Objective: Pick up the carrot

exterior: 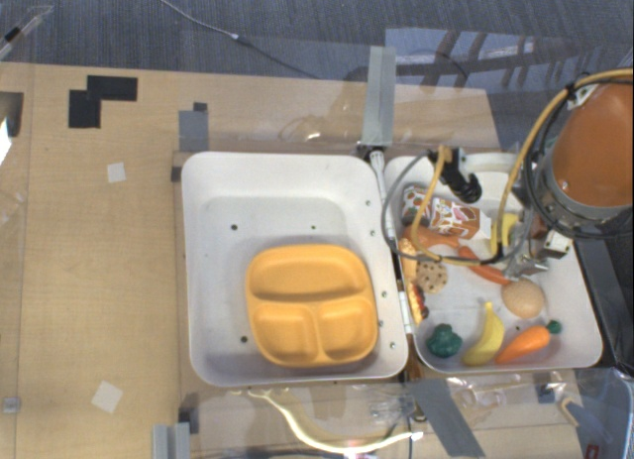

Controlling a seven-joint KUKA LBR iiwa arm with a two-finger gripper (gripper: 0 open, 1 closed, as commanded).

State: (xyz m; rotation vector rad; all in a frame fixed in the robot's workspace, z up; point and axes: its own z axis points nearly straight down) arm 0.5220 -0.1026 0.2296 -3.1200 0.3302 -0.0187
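Note:
The carrot (523, 342) is a short orange piece with a green end. It lies at the front right of the right bin (584, 348), beside a yellow banana (485, 334). My gripper (522, 258) hangs low over the middle of that bin, under the orange band (594, 146) of the arm. It is a little behind the carrot, just above a beige egg-shaped piece (523, 299). Cables and the wrist cover much of the gripper.
The right bin also holds a green broccoli (444, 340), a cookie (430, 274), a printed box (453, 217) and a thin red-orange pepper (483, 272). A yellow divided plate (312, 304) sits in the left bin (228, 199). Cables loop over the right bin's back.

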